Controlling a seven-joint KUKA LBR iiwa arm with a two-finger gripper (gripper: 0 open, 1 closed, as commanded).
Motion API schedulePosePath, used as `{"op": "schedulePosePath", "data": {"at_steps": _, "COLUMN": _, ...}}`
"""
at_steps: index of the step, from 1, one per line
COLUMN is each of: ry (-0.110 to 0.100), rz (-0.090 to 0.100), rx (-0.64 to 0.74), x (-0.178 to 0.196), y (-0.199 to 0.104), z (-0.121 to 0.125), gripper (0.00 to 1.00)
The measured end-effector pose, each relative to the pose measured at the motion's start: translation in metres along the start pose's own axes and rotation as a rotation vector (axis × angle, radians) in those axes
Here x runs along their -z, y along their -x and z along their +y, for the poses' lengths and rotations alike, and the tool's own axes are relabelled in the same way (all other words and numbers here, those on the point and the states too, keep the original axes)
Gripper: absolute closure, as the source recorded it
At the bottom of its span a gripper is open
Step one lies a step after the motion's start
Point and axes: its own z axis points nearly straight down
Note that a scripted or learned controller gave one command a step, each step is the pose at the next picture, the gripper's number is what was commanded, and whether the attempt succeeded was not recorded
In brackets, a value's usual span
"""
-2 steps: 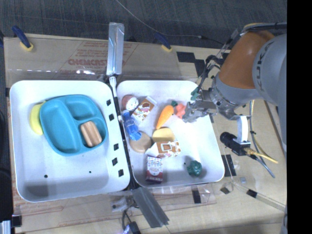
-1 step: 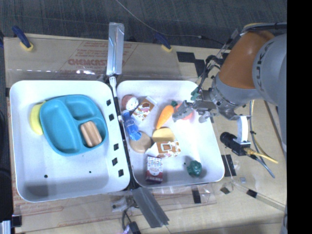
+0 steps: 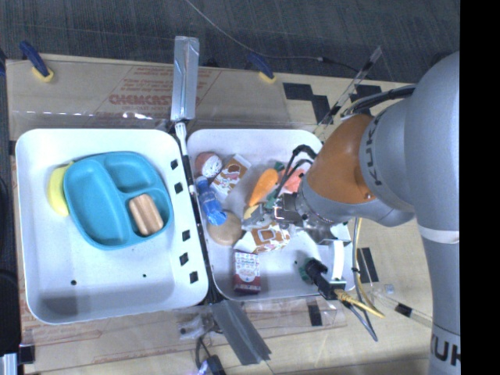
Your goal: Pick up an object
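Carrot (image 3: 262,187), smooth, tapered, orange, lies slanted in the right bin (image 3: 226,141); gripper (image 3: 275,209) beside it, jaws' state unclear.

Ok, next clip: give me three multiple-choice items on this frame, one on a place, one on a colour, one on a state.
1. Where does the brown bread-like piece lie?
A. in a compartment of the divided plate
B. in the right bin
C. on the bench

2. What colour is the divided plate?
A. red
B. blue
C. green

3. Where is the arm's orange band?
A. over the left bin
B. over the right bin
C. off the bench

A: it sits in the plate's lower right compartment.
B: the plate is light blue.
B: the band hangs above the right bin's right side.
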Motion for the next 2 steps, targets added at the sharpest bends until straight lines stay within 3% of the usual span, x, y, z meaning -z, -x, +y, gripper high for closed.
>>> {"op": "schedulePosePath", "data": {"at_steps": 1, "ry": -0.025, "rz": 0.004, "rx": 0.354, "x": -0.019, "y": 0.006, "z": 0.052, "gripper": 0.00}}
{"op": "schedulePosePath", "data": {"at_steps": 2, "ry": -0.023, "rz": 0.002, "rx": 0.358, "x": -0.008, "y": 0.006, "z": 0.053, "gripper": 1.00}}
